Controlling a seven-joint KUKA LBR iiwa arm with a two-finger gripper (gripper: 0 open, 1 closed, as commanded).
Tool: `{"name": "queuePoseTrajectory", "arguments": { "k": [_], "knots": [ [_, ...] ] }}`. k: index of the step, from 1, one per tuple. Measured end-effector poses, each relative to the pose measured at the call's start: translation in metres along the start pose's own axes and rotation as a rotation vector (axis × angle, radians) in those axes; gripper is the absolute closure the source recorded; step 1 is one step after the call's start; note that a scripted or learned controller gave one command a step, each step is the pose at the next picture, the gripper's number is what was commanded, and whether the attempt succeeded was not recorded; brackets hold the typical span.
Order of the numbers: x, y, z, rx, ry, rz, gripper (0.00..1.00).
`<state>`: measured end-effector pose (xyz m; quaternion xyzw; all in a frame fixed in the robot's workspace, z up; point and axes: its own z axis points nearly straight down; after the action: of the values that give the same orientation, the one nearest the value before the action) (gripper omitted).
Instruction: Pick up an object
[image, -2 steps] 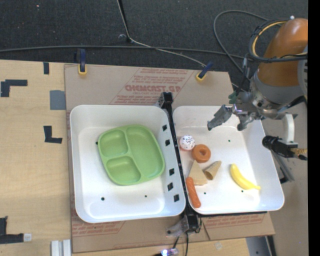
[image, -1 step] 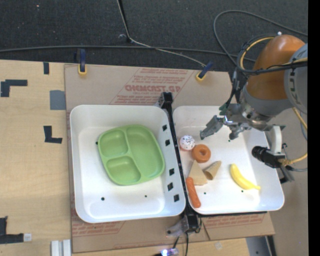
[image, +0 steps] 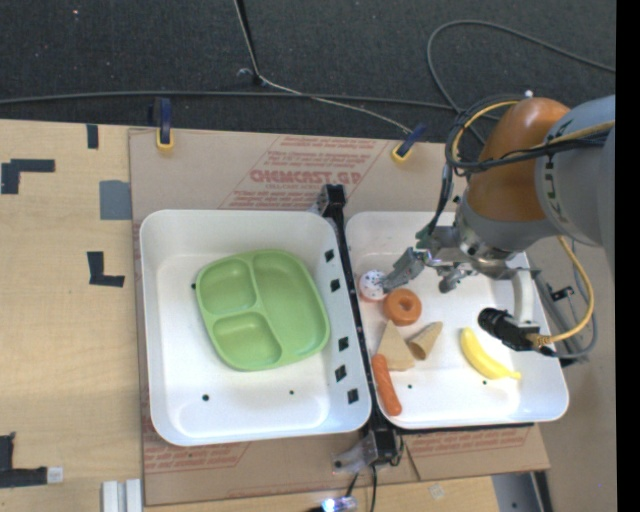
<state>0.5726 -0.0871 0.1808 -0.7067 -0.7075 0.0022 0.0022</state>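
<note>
The right bin (image: 540, 400) holds an orange ring-shaped toy (image: 403, 307), a small white and pink round piece (image: 372, 286), a tan wedge (image: 426, 339), a tan slice (image: 396, 352), an orange carrot (image: 387, 386) and a yellow banana (image: 488, 357). My gripper (image: 428, 272) hangs over the bin's upper middle, just above and to the right of the orange ring. Its fingers are spread open, and nothing sits between them.
The left bin (image: 170, 400) holds a green divided plate (image: 262, 308). A black divider (image: 342, 300) runs between the bins. A black fitting with a yellow cable (image: 503, 327) on the arm hangs over the banana's upper end.
</note>
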Motion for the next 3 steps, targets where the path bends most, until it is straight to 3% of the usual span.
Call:
{"name": "queuePoseTrajectory", "arguments": {
  "k": [1, 2, 3],
  "knots": [
    [-0.007, -0.008, 0.052, 0.001, 0.000, 0.001, 0.00],
    [-0.006, -0.006, 0.039, -0.003, 0.000, -0.001, 1.00],
    [-0.001, 0.003, -0.015, -0.011, -0.001, -0.001, 1.00]
  ]
}}
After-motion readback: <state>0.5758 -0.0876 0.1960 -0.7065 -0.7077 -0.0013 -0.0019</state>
